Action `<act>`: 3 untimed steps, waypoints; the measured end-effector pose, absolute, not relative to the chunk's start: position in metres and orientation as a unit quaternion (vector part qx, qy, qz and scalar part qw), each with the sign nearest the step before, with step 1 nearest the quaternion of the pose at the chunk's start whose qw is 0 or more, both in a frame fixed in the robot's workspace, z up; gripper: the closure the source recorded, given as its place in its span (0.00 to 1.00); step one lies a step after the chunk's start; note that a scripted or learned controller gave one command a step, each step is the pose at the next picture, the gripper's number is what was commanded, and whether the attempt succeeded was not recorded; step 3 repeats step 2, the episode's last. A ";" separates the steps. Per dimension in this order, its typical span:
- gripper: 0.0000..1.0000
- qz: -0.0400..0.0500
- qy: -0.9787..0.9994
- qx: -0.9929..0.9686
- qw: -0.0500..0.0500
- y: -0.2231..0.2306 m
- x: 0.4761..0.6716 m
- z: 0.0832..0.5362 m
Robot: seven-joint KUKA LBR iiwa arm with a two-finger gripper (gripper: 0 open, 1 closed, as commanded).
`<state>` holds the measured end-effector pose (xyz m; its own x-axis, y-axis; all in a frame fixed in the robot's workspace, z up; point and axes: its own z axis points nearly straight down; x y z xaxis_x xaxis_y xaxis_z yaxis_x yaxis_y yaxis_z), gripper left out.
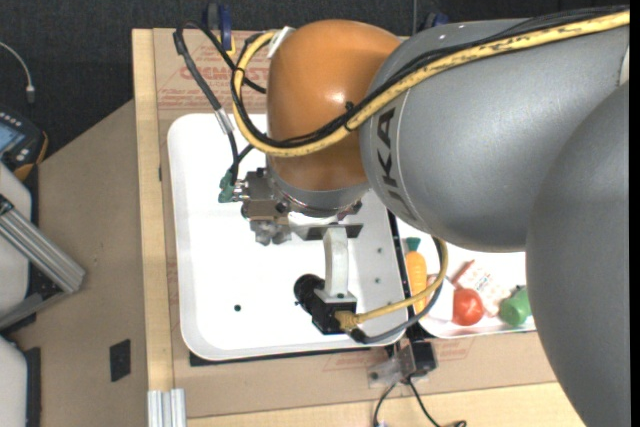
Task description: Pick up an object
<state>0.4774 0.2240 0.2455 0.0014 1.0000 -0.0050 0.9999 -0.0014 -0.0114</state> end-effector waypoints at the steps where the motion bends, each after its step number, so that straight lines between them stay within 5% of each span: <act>1: 1.00 0.001 -0.706 -0.708 0.000 0.224 0.519 0.209; 2: 1.00 0.000 -0.706 -0.708 -0.001 0.221 0.573 0.153; 3: 1.00 0.000 -0.706 -0.708 -0.001 0.221 0.573 0.153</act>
